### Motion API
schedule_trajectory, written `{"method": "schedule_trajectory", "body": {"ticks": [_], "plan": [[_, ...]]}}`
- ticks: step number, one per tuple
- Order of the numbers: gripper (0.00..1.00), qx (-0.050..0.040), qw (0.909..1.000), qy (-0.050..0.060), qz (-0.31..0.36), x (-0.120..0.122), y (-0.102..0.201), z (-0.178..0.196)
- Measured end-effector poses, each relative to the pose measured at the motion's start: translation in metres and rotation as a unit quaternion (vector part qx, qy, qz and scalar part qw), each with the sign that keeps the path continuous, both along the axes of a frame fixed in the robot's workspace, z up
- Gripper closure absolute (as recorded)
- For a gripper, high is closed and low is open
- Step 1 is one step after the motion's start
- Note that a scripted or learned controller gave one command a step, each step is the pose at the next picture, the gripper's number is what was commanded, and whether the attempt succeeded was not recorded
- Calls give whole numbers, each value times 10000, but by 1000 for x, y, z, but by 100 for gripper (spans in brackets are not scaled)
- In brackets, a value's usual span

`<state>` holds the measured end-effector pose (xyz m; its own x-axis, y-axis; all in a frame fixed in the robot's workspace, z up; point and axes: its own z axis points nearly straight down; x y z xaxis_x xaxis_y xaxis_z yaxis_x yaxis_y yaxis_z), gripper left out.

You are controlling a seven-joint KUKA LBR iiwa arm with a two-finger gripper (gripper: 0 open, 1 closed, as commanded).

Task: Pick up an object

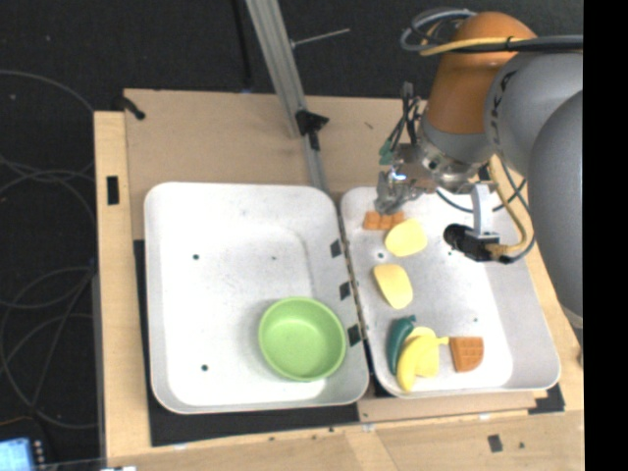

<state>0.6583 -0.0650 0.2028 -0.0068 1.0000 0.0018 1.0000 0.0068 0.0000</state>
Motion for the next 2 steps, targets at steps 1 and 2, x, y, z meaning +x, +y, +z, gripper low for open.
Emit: {"method": "schedule_trajectory", "body": {"ticks": [1, 2], "plan": [[100, 1, 10000, -9, 2, 12, 52, 2], [100, 2, 10000, 0, 3, 8, 106, 4]]}}
